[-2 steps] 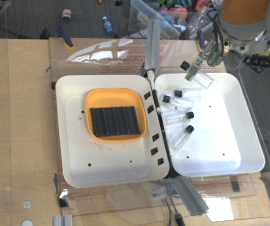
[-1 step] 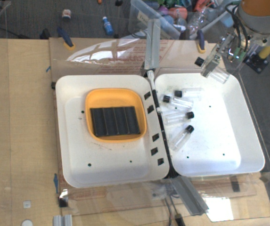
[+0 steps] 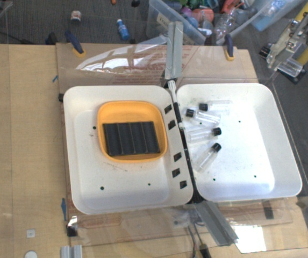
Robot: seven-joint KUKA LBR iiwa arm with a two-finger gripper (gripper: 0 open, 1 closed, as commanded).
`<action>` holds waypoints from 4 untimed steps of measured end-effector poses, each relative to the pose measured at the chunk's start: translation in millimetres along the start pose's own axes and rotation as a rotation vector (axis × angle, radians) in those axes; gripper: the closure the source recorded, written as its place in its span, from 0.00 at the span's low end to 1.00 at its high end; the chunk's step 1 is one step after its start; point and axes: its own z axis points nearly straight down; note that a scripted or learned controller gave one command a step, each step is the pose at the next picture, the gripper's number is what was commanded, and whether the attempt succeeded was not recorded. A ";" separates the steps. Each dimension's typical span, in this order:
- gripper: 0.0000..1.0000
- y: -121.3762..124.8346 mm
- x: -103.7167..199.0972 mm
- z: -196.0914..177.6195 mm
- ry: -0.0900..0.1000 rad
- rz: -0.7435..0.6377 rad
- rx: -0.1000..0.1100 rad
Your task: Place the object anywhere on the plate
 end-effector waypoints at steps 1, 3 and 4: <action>1.00 -43.5 -32.3 -19.6 -0.003 -0.341 0.000; 1.00 -75.3 -51.4 -19.8 -0.004 -0.701 -0.001; 1.00 -72.1 -56.0 -19.5 -0.004 -0.999 -0.001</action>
